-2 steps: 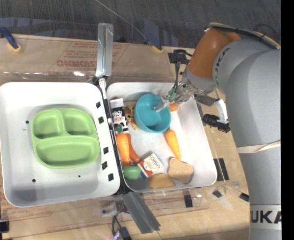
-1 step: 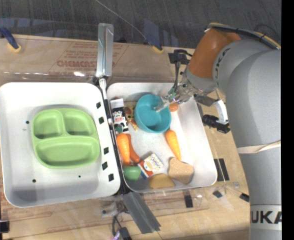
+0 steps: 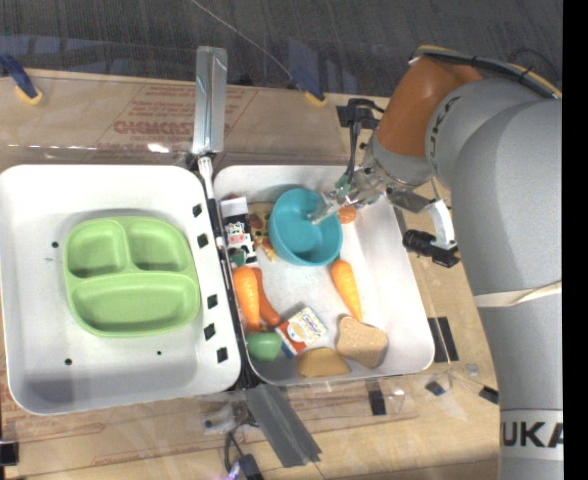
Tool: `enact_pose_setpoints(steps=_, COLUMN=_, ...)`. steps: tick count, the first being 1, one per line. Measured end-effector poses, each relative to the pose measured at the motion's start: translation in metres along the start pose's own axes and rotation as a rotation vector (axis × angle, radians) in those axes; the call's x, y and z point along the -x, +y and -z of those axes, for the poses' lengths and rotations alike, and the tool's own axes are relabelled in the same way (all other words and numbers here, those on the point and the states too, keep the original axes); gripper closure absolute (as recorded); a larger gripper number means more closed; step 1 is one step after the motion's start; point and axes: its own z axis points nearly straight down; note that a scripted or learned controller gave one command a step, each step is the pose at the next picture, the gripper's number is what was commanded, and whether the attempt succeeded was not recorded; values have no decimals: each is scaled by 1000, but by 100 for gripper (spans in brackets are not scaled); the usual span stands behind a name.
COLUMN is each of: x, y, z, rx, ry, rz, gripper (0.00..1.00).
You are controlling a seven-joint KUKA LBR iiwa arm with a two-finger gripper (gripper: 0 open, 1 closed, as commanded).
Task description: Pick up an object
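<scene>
The right bin (image 3: 396,268) holds a teal bowl (image 3: 299,230) near its back. My gripper (image 3: 342,200) is low at the bowl's right rim, beside a small orange piece (image 3: 348,216). Whether anything is in its grasp cannot be made out. In front of the bowl lies an orange carrot (image 3: 347,288). A second carrot (image 3: 246,296) rests along the left wall. Near the front sit two tan bread pieces (image 3: 361,341) (image 3: 322,363), a small carton (image 3: 303,329) and a green round object (image 3: 264,346). A small black-and-white bottle (image 3: 236,230) lies left of the bowl.
The left bin (image 3: 14,268) contains a green divided plate (image 3: 131,273). A metal bar (image 3: 210,98) stands behind the seam between the bins. The grey arm (image 3: 494,188) covers the bench to the right of the right bin.
</scene>
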Motion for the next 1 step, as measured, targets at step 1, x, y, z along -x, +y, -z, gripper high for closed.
enact_pose_setpoints(steps=1, x=-5, y=1, z=67, rx=7, ry=-14, rz=50, gripper=100)
